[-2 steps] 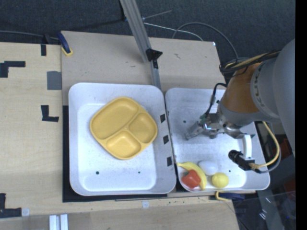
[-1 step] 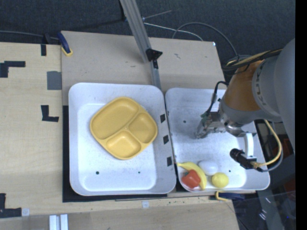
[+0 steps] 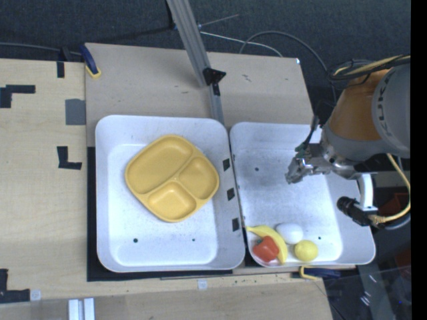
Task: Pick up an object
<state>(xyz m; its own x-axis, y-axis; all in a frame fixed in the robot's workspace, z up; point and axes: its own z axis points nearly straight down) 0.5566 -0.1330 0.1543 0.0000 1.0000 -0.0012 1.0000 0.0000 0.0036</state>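
- The pale wooden bench (image 3: 40,199) carried two shallow white plastic bins side by side.
- The left white bin (image 3: 110,179) held one item, a yellow three-compartment plastic plate (image 3: 172,177), lying flat and turned at a slant near the bin's middle.
- The right white bin (image 3: 267,152) had its objects bunched at its near edge, the rest of its floor bare.
- The grey arm with the orange band (image 3: 360,115) reached in from the right and ended over the right bin's middle.
- The two-finger gripper (image 3: 295,172) sat above bare bin floor with nothing seen between its fingers; whether it was apart or together could not be told.
- The candidate objects lay toward the near edge from the gripper, well apart from it: a yellow curved banana-shaped piece (image 3: 273,237), its long axis bending from left toward the near rim; a white rounded object (image 3: 290,232); a red rounded object (image 3: 266,249) touching the banana shape; and a small yellow ball (image 3: 306,251).
- Judgement: the pick had not begun; the gripper would need to travel toward the near edge before descending.
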